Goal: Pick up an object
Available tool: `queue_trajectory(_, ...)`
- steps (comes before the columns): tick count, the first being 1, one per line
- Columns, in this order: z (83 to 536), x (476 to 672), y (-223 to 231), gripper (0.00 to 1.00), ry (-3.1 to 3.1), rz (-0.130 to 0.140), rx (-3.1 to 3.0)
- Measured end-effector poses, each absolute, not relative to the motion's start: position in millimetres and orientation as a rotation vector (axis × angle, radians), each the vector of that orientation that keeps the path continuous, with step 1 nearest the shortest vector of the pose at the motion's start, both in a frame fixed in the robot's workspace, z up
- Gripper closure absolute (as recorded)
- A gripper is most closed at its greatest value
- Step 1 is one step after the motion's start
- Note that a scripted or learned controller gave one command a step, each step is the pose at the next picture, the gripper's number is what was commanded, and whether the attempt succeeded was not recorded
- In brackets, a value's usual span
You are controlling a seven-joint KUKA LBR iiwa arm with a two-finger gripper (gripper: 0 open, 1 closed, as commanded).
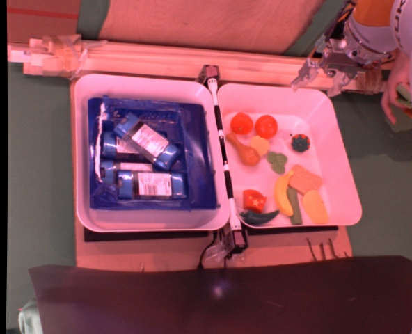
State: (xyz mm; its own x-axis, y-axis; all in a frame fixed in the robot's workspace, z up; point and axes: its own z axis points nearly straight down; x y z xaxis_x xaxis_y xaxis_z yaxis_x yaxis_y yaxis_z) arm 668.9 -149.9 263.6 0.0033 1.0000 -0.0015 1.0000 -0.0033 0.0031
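Where frame cuts arm, tool blurred above right bin corner

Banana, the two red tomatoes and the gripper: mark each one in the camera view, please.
Banana (283, 193), camera view, middle of its curved yellow body.
Left tomato (241, 123), camera view, centre of its top.
Right tomato (266, 126), camera view, centre of its top.
Gripper (317, 76), camera view, between its fingertips, over the right bin's far rim.

Bottles in left bin; toys in right bin.
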Motion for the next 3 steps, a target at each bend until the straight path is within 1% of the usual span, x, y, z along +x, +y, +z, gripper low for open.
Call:
queue_trajectory(1,263.6,668.9,-149.9,0.0,2.215,0.002,2.223)
queue_trajectory(3,184.6,669.8,-151.5,0.0,2.217,-0.005,2.225)
